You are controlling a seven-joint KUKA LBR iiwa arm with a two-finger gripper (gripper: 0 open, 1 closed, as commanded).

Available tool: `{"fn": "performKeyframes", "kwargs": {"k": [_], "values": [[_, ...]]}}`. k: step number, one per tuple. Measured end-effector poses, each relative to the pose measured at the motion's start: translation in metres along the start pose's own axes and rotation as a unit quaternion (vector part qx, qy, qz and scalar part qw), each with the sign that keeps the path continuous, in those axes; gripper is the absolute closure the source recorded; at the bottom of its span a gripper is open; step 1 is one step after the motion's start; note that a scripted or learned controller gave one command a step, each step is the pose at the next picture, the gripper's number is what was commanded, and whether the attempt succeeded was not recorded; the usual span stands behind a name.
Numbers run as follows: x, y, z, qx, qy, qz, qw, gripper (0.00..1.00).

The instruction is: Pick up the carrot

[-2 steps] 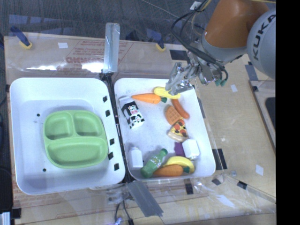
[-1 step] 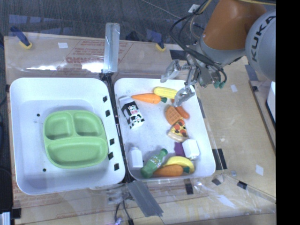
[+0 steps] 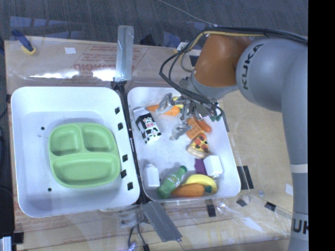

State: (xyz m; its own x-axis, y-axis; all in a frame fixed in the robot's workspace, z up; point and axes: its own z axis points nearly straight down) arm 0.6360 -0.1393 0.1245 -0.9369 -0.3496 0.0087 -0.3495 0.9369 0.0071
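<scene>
Camera view | gripper (image 3: 184,120) low in right bin (image 3: 228,140) (cluttered) | finger state unclear | carrot (image 3: 189,191) apparently unlifted, front wall.

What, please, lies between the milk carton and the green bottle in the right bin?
In the camera view, a small white bottle lies between the milk carton and the green bottle, just left of the latter.

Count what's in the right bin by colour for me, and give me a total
Orange: 3, a carrot at the bin's near edge, one at the far side, one under the hand
Yellow: 1, banana
Green: 1, bottle
Purple: 1, piece
Total: 6 I can sort by colour; the white and mixed items are left out.
</scene>
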Motion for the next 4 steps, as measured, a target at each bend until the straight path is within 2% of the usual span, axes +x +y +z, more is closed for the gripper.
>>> {"fn": "performKeyframes", "kwargs": {"k": [1,2,3,4], "values": [[-0.004,-0.002,-0.019,0.005,-0.007,-0.001,1.0,1.0],[0.0,-0.064,-0.029,0.004,-0.007,0.149,0.9887,1.0],[0.0,-0.063,-0.029,0.004,-0.007,0.149,0.9888,0.0],[-0.029,0.012,0.031,0.003,-0.006,0.037,0.9993,0.0]]}}
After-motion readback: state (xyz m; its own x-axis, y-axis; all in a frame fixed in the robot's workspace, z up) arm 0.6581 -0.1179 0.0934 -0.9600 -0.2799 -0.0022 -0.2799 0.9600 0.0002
